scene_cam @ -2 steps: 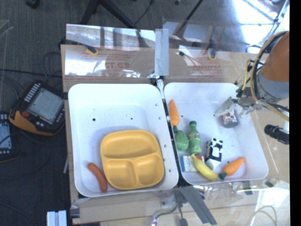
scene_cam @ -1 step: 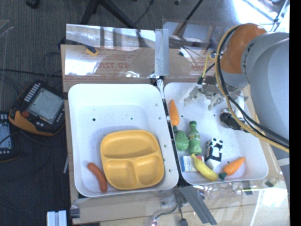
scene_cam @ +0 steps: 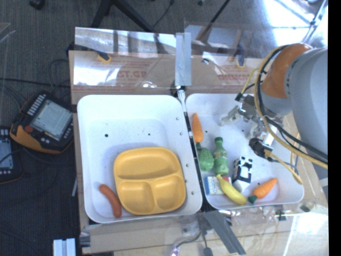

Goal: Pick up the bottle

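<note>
While the small green plastic bottle [scene_cam: 220, 156] stands crowded between a green vegetable [scene_cam: 205, 159] and yellow banana [scene_cam: 232, 190], we descend vertically; the hand [scene_cam: 249, 168] state we cannot tell.

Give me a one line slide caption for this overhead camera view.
KUKA arm's gripper low in the right bin beside the green bottle; yellow tray in the left bin.

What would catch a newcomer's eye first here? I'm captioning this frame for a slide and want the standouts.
The big yellow divided tray dominates the left bin, with a red sausage lying at its lower left. In the right bin, colourful toy food clusters by the dividing wall: a green bottle, a banana and two carrots. The grey arm's orange band stands out at upper right.
</note>
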### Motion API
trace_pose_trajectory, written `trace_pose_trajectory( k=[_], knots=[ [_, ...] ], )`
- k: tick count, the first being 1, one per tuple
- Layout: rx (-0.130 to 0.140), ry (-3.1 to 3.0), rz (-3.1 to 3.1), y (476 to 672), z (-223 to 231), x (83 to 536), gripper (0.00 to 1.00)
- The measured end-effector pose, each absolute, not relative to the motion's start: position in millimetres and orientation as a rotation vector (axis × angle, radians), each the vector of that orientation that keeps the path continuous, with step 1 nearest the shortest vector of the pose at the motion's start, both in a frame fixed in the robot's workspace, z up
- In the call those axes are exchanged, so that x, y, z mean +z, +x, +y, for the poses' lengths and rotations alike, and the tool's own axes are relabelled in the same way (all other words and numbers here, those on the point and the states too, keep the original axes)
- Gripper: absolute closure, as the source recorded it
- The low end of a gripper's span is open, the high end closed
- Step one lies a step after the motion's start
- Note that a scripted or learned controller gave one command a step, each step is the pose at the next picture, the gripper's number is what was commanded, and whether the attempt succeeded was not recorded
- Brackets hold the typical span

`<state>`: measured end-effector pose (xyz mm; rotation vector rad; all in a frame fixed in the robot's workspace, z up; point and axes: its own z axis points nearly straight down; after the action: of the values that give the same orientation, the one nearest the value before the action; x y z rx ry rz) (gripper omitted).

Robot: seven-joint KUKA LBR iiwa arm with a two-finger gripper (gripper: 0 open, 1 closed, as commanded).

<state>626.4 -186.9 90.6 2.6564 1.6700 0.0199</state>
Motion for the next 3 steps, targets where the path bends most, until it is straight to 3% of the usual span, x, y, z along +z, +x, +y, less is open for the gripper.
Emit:
trace_pose_trajectory(
  k=[1,2,3],
  knots=[
    [0.01,2.826,1.43,658.2,-193.2,90.9,0.0],
    [-0.042,2.995,1.069,663.2,-196.5,90.1,0.0],
    [-0.008,3.061,0.716,536.7,-94.3,122.1,0.0]
  ],
)
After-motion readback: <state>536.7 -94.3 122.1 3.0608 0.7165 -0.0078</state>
